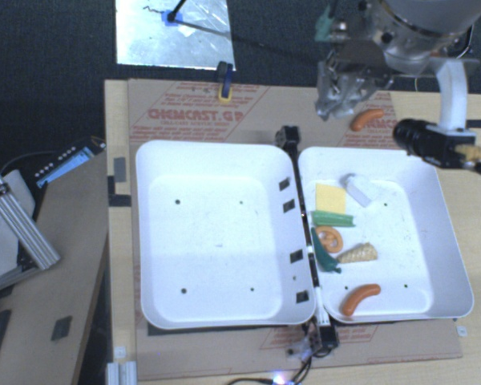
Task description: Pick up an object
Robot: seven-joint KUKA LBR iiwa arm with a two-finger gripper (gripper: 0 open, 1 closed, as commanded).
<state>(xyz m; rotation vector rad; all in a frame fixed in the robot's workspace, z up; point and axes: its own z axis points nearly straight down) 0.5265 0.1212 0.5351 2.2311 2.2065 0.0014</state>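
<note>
Camera view | tool (342,103) raised behind right bin (441,239) | grip state unclear | sausage (367,119) beside it

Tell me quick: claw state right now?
Claw: raised above the bench behind the right bin; open or closed cannot be told; nothing visibly held.

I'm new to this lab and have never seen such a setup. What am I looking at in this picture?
One camera looks down at a slant on a bench. The grey and orange machine at the upper right is a robot arm; its gripper hangs above the bench, beyond the bins. Two shallow white bins sit side by side. The right bin holds toy food: a yellow cheese slice, a green strip, a pretzel and a sausage. Another sausage lies on the cardboard behind that bin.
</note>
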